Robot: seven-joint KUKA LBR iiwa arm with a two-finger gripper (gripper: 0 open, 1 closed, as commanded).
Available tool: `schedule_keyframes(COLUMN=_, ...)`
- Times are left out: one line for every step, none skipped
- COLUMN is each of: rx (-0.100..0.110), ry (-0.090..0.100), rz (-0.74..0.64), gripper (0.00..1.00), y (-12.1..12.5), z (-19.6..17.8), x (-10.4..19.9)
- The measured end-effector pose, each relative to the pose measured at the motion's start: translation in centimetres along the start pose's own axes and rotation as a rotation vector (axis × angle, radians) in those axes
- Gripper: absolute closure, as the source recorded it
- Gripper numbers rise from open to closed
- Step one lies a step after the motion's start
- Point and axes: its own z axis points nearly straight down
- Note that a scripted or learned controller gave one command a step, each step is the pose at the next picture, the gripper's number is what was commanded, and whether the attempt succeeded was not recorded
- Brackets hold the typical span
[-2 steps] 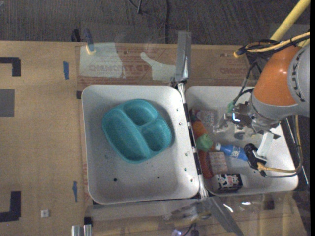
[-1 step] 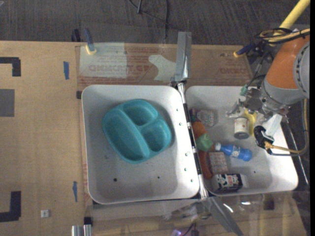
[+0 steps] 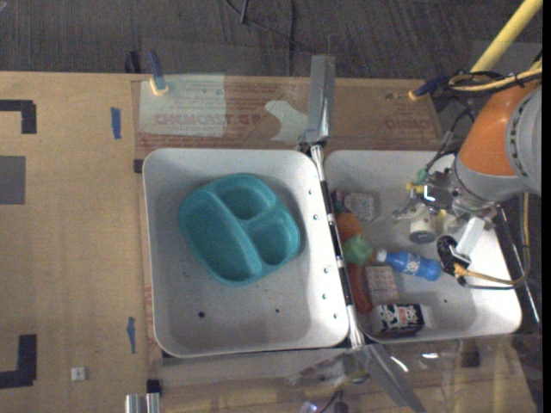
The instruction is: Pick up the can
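The main risk is that the wrong thing is taken. The right bin (image 3: pixel 504 312) is crowded, and the jaws hang over its middle-right part, near a small white roll-like object (image 3: pixel 422 227) and a blue bottle (image 3: pixel 411 266), well apart from what I judge to be the can (image 3: pixel 400 318). If the arm (image 3: pixel 499 144) goes straight down from here, it probably meets the bottle or the white object, not the can. I cannot tell whether the jaws are open or closed, because the wrist and cables cover them.

A second risk: the can lies on its side close to the front wall of the bin, so the jaws may hit the wall, or the round body may roll away when touched on one side only. A brown packet (image 3: pixel 380 283) sits just beside it, and could be pinched together w/ it.

The can is short, black and white w/ a patchy print (maybe a cow pattern, but it is too small to read). It rests approx. parallel to the front wall. A greyish item (image 3: pixel 361 205) near the divider could also be a can; I am not sure. The left bin (image 3: pixel 164 317) holds a teal divided plate (image 3: pixel 241 227).
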Motion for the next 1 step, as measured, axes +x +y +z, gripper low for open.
schedule_keyframes(rx=-0.004, ry=-0.004, rz=0.000, gripper=1.00, y=0.12, z=-1.14, x=-0.11)
